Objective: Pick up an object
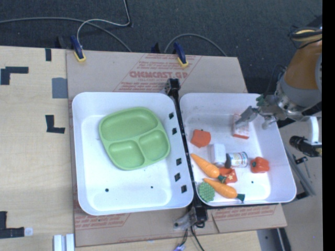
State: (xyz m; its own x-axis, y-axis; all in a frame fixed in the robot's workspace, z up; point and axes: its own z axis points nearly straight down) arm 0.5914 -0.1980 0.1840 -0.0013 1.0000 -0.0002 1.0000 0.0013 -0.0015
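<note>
My gripper [244, 121] hangs low over the upper right part of the right bin [272, 192], at the end of the grey arm with the orange band [303, 61]. Just below it on the bin floor lies a small red and white item [241, 135]; whether the gripper touches it is unclear. Further down the bin lie an orange-red pepper [200, 137], a white block [218, 152], a small can [238, 159], a red tomato-like piece [259, 164], two carrots [205, 165] [222, 187], a green knobbly piece [206, 192] and a small red piece [229, 175].
The left bin [89, 192] holds a green divided plate [135, 137]. A black divider [180, 140] with clips runs between the bins. Both bins rest on cardboard [152, 72] held by two blue-and-yellow clamps [78, 50]. Cables trail across the dark floor behind.
</note>
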